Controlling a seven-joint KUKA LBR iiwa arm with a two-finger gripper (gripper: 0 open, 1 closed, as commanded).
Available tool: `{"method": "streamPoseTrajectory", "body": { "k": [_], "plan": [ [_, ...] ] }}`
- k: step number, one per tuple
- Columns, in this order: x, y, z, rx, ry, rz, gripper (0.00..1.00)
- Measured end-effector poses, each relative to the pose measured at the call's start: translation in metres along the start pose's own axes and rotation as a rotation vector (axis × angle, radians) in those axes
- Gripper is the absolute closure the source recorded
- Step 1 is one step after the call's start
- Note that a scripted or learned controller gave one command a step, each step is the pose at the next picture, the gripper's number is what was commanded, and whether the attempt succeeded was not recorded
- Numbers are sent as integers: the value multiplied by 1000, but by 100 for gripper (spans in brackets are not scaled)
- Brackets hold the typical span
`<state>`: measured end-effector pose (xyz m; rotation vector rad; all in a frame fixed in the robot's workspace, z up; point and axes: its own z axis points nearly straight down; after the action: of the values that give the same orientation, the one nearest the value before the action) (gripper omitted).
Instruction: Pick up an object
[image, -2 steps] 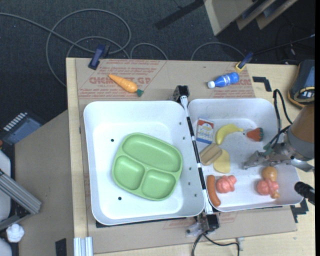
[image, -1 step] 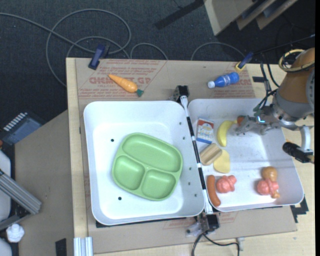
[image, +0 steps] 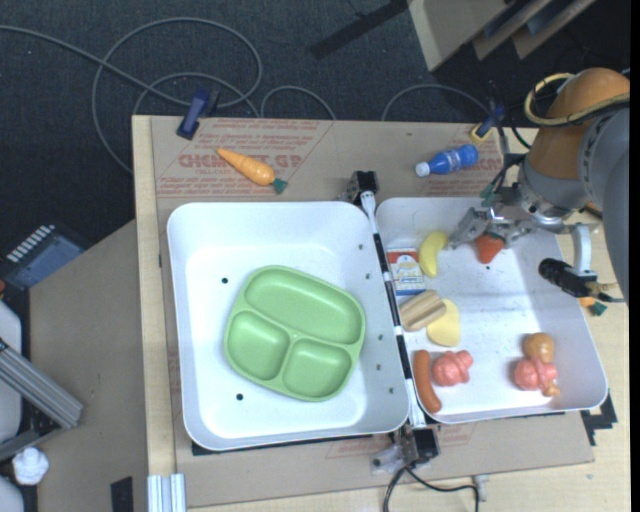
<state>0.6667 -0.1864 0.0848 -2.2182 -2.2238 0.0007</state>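
Observation:
My gripper (image: 490, 228) hangs over the far part of the right bin (image: 500, 400), reaching in from the right. A small red-orange object (image: 487, 248) sits right under it, touching or nearly touching; the view does not settle whether it is gripped. To its left lie a yellow banana-like piece (image: 431, 252) and a small red and white carton (image: 404, 272). Further forward are a tan bun (image: 420, 307), a yellow lemon (image: 447, 327), a red sausage (image: 427, 380), a pink toy (image: 452, 368) and a pink and orange toy (image: 537, 365).
The left bin (image: 200, 240) holds a green divided plate (image: 293, 332). On the bench behind the bins lie a toy carrot (image: 250, 167), a blue bottle (image: 448, 160) and a blue clip (image: 195, 113). A black clamp (image: 364, 186) sits where the bins meet.

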Motion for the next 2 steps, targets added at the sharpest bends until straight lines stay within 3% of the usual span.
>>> {"method": "streamPoseTrajectory", "body": {
  "k": [1,2],
  "plan": [
    [-1,1,-11,-4,-3,0,100],
    [13,-93,-58,-1,-1,3,100]
  ]
}}
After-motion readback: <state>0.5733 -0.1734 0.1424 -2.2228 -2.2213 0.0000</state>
